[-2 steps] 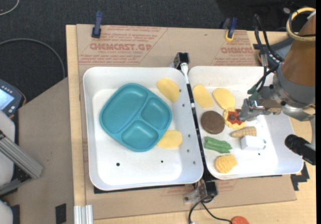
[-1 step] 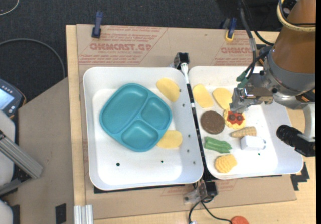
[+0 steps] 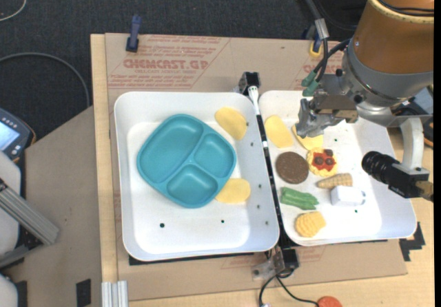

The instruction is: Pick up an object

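Observation:
My gripper hangs low over the back of the right bin, just above a flat yellow piece that it partly hides. To its left lies a yellow oval piece. In front of it sit a small pizza slice and a round brown cookie. Further forward are a tan ridged piece, a white block, green beans and a yellow corn piece. Nothing shows held in the gripper.
The left bin holds a teal divided plate with a yellow piece behind it and another at its front right. A black bar runs between the bins. The arm fills the upper right.

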